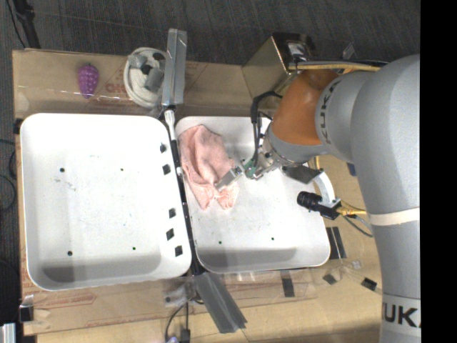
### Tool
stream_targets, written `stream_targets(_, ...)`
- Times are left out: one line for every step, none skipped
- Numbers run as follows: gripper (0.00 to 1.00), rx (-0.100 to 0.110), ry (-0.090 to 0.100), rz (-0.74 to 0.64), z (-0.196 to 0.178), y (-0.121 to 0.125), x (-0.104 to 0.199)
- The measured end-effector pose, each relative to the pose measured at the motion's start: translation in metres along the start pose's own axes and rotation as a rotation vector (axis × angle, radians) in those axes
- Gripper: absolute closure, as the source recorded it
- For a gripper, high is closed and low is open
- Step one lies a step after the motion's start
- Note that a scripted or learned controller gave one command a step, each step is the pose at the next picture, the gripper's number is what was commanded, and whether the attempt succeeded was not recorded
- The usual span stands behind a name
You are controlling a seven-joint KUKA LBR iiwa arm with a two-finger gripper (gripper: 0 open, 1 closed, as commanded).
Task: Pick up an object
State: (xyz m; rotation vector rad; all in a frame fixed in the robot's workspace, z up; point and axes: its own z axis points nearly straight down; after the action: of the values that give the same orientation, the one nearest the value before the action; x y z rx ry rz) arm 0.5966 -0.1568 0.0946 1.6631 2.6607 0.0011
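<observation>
- Pink cloth (203,164) lies crumpled in the right bin (271,245), against its left wall.
- The gripper (230,177) reaches the cloth's right edge; whether it is parted or closed cannot be told at this size.
- The grey arm (371,141) covers the bin's upper right corner.

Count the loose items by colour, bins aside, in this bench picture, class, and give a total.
Pink: 1, the cloth in the right bin
Purple: 1, the small purple object above the left bin
White: 1, the white roll beside it
Total: 3
</observation>
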Motion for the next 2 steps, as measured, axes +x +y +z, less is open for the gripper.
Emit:
stream_targets(0.0,0.003,0.004,-0.057,-0.0304,0.0377,-0.0071)
stream_targets(0.0,0.003,0.004,-0.057,-0.0304,0.0377,-0.0071)
